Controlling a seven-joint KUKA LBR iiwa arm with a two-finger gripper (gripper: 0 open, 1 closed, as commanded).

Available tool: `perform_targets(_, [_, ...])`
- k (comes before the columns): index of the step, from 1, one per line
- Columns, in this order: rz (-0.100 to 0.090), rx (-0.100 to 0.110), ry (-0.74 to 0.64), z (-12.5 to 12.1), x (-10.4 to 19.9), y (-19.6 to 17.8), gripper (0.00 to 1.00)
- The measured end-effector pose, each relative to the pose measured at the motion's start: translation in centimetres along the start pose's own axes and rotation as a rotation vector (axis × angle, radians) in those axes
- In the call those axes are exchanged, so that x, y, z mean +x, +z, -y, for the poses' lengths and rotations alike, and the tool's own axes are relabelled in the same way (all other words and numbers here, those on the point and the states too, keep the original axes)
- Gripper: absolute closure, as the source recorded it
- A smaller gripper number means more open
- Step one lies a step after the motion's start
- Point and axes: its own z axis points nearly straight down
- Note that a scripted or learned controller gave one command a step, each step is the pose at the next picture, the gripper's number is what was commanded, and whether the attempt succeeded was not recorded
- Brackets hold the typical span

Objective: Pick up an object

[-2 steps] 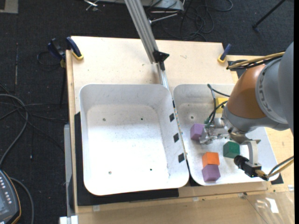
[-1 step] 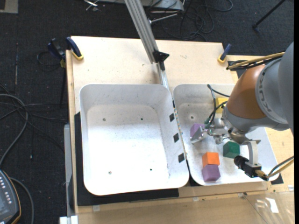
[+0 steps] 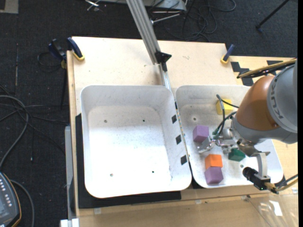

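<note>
I saw the left bin (image 3: pixel 128 141) bare. The right bin (image 3: pixel 199 100) held two purple blocks (image 3: pixel 200 133), an orange block (image 3: pixel 213 161), a green piece (image 3: pixel 236 155) and something yellow (image 3: pixel 224 106), perhaps a block. My hand (image 3: pixel 211 144) hovered among them; I couldn't tell its grip.

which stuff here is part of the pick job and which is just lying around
Job:
- gripper
- right bin
- purple block
- orange block
- second purple block
- green object
- yellow object

Lying about:
- left bin
- yellow-tipped clamps
- floor cables
</note>
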Motion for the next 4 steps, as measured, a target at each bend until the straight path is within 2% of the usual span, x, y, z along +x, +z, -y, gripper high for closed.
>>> perform_targets(1, [0.000, -0.002, -0.001, 2.2, 1.8, -0.1, 0.00])
perform_targets(2, [0.000, -0.002, -0.003, 2.2, 1.3, -3.2, 0.00])
perform_targets(3, [0.000, 0.001, -0.001, 2.3, 1.6, 0.1, 0.00])
perform_targets(4, [0.000, -0.003, -0.003, 2.1, 1.4, -3.3, 0.00])
